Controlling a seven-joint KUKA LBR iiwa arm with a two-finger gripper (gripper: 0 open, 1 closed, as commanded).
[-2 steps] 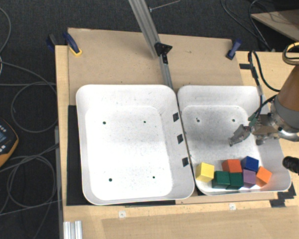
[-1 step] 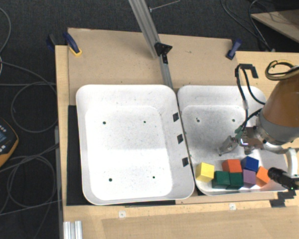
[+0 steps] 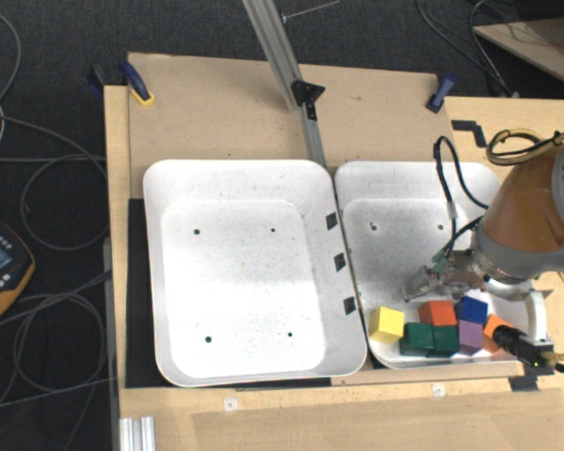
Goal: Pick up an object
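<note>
The claw [image 3: 444, 285] — grip state impossible to tell — is hovering just above the orange block [image 3: 440, 313], with blocks clustering below it.

Two bins side by side on the bench [image 3: 216, 101], touching along their inner edges. Blocks [image 3: 432, 329] clustered in the near corner of the right bin [image 3: 395, 214], toward the view's right. Arm [image 3: 536, 214] reaches over that bin from the right; left bin [image 3: 235, 261] alongside.
</note>
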